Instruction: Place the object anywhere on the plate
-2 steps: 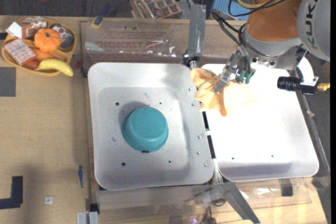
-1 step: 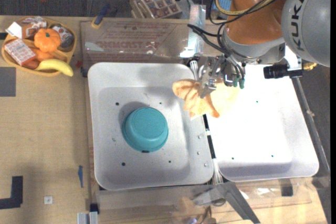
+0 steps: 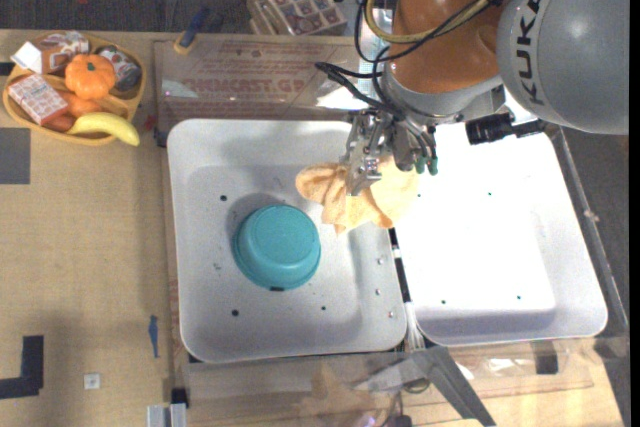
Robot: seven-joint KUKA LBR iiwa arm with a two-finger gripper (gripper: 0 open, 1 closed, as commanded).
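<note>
Cloth: pale yellow-orange, crumpled, at upper right of left bin, its right part over the divide betw. the two bins. Bunched up, folds drooping down-left and down-right.
Gripper: directly above the cloth's upper middle, pointing down. Metal fingers look closed in on the top of the cloth, fabric seen gathered betw. them; so clenched on cloth, as far as view allows.
Cloth vs gripper: cloth's top edge meets the fingertips; rest of it spreads below and to both sides of the claw. Whether the lower folds rest on the bin floor or hang clear, can't tell.
Arm: grey, w/ orange band above wrist, comes in from upper right; black cables looped round the band.
Plate: teal, round, looks like an upturned bowl shape, in left bin, lower middle. Lies down-left of cloth, near but apart; nothing on it.
Left bin: white, shallow, holds plate and most of cloth.
Right bin: white, just beside left bin, touching along the divide.
Bench extras: basket at far upper left w/ small pumpkin, banana and little boxes; well apart from bins.
</note>
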